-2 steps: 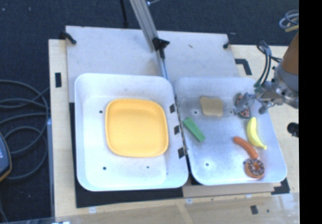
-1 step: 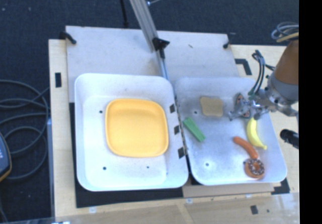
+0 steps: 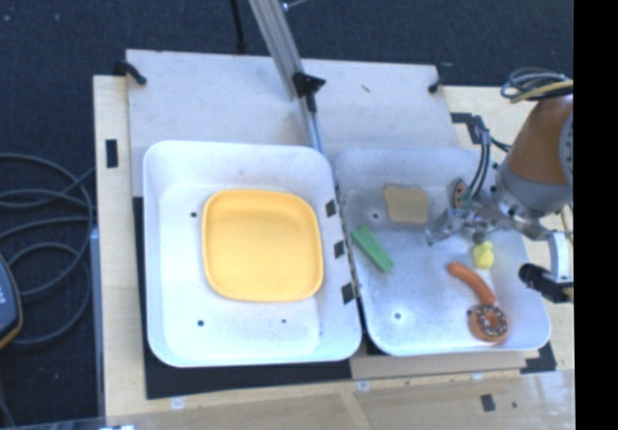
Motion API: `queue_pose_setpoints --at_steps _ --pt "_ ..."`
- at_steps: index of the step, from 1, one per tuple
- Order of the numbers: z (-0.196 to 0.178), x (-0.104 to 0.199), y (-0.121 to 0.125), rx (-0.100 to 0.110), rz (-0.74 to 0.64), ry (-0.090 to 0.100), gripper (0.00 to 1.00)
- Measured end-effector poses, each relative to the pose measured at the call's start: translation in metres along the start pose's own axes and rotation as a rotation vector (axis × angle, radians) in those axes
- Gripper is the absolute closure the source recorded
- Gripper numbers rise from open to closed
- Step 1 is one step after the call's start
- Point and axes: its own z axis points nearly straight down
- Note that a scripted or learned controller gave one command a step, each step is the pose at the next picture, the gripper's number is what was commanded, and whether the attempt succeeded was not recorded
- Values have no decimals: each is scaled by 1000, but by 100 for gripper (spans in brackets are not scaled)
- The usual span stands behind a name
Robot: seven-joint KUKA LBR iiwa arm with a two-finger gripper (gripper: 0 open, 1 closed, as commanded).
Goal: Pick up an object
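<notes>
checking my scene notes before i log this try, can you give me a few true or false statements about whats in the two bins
1. The yellow plate lies in the left bin. True.
2. The green block lies on the yellow plate. False: it lies in the right bin, near the divider.
3. The tan piece sits in the right bin. True.
4. The orange sausage lies beside the green block. False: it lies toward that bin's right side, just above the brown donut.
5. The small yellow object lies in the left bin. False: it lies in the right bin, close by the gripper.
</notes>
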Motion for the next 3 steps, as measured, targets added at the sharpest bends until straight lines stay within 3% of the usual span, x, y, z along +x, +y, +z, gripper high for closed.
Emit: queue_pose_setpoints --at_steps 1,3 --pt "-12 -1 1 -4 1 0 100" --pt "-118 2 11 -7 0 -1 100"
